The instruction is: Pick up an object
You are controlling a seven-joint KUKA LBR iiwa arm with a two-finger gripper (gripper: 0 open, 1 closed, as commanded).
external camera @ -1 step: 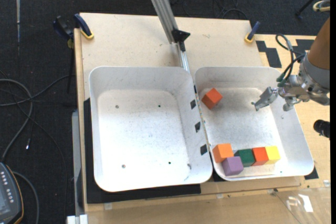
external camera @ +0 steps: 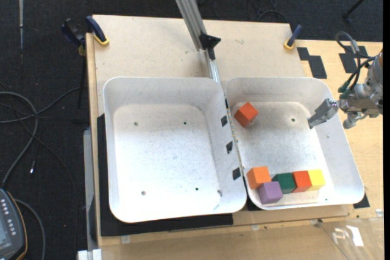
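Gripper (external camera: 332, 111) hovers at right bin's (external camera: 341, 149) right rim, fingers spread, holding nothing. Lone orange cube (external camera: 245, 113) sits tilted near bin's upper left. Along front wall: orange, purple, green, red-orange, yellow cubes (external camera: 285, 182) clustered, touching.

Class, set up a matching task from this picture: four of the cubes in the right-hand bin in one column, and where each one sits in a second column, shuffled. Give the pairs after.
Things:
1. purple cube
2. yellow cube
3. green cube
4. lone orange cube

Places:
A. far right of the front cluster
B. alone near the divider, towards the back
C. between the purple and red-orange cubes
D. nearest the front rim

Pairs: 1-D, 2-A, 3-C, 4-B
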